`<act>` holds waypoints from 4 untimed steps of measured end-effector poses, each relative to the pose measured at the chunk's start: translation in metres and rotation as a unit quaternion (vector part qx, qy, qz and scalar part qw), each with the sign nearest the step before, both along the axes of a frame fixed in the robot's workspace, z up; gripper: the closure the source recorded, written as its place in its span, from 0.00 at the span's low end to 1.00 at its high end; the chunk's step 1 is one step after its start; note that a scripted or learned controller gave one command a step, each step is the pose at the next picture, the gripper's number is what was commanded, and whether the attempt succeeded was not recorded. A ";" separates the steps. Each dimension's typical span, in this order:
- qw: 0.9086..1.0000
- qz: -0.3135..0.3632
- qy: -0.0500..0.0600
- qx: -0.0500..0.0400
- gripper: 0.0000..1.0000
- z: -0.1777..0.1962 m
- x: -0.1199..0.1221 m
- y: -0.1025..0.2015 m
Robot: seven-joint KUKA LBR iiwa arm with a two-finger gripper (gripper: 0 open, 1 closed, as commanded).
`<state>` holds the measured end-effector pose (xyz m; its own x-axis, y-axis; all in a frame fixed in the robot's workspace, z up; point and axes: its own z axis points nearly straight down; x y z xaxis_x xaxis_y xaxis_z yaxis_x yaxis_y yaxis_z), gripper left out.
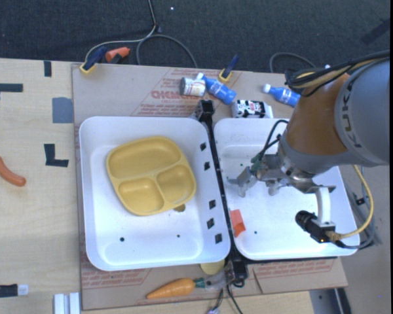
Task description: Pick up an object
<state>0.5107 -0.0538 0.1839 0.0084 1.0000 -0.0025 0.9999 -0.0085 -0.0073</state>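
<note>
My gripper (257,180) hanging over right bin (285,244), spread wide, gripping nothing. Small orange block (237,224) lying flat on bin floor below-left of fingers, near divider, apart from them. Yellow divided plate (150,174) sitting in left bin (98,195). Toy carrot (170,288) lying outside, on bench front.

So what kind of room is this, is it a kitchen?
Probably not a kitchen, more likely a robot lab. A big grey and orange arm reaches over two white bins on a workbench, cables trail about, and the yellow plate and carrot look like toys for practice.
</note>
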 end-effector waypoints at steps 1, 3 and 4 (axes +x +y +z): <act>1.000 0.005 -0.007 0.001 0.00 0.062 0.047 0.001; 1.000 0.004 -0.006 0.000 0.00 -0.078 0.149 -0.068; 1.000 0.005 -0.003 0.000 0.00 -0.100 0.158 -0.048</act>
<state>0.6683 -0.1015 0.0838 -0.0011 1.0000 -0.0023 1.0000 0.0011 -0.0005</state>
